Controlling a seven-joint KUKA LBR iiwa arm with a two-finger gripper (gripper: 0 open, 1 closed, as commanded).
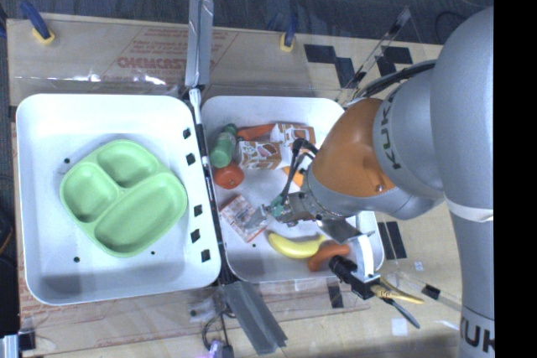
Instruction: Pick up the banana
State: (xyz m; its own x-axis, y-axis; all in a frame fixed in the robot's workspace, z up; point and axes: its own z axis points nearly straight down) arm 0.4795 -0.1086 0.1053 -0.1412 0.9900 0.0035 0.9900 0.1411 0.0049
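Banana (pixel 294 246) lies at the near edge of the right bin (pixel 252 271), curved, w/ an orange-red piece (pixel 329 256) touching its right end. Judging by looks: light, prob. a smooth plastic toy, so slippery; stiff enough to pinch. Best hold is across the mid-section, narrow way, not at the tapering tips. Claw (pixel 281 210) hangs just above and behind it, but can't tell how its jaws stand (the wrist blocks most of it). Behind: a wrapper (pixel 243 218), a tomato (pixel 227 177), a green bottle (pixel 223 147), a carton (pixel 258 153), a carrot (pixel 256 132). Arm (pixel 369 163) hides the bin's right part. Left bin (pixel 33 180) holds a green plate (pixel 124 195).
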